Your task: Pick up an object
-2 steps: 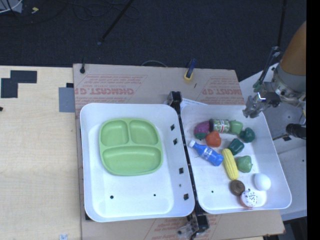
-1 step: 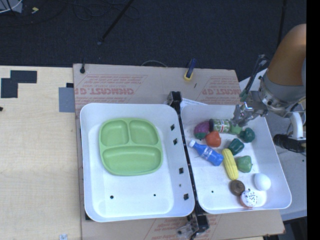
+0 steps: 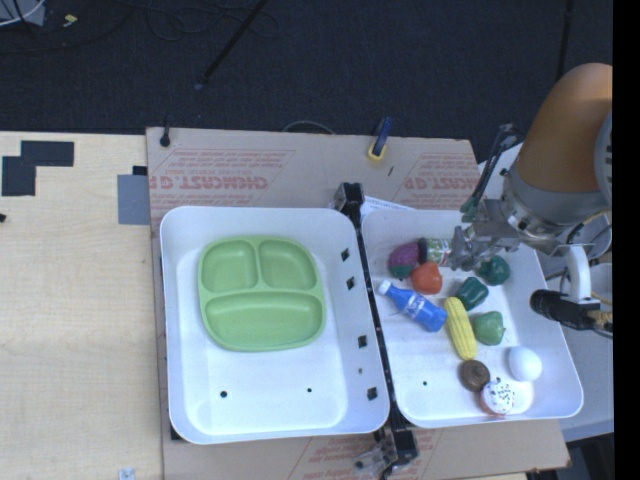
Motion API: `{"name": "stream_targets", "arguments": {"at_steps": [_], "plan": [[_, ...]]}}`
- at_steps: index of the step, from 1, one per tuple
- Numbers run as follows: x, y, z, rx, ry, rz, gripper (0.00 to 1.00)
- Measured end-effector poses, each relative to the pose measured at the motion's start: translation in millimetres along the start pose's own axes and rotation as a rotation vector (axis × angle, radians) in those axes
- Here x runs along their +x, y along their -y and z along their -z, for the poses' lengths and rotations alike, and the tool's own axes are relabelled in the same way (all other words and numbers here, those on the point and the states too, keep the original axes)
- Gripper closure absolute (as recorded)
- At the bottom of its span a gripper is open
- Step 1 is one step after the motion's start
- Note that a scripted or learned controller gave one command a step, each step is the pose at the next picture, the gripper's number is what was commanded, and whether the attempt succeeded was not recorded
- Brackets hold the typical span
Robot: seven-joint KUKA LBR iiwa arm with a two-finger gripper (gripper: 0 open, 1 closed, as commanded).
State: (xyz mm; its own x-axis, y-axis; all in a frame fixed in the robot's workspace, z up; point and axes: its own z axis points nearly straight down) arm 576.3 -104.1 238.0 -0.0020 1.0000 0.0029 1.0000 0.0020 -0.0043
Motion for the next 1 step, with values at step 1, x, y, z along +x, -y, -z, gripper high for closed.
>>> {"name": "stream_targets", "arguments": {"at_steps": [1], "plan": [[44.2,29.8,-8.7,0.002,0.001,0.0,1.0]]}}
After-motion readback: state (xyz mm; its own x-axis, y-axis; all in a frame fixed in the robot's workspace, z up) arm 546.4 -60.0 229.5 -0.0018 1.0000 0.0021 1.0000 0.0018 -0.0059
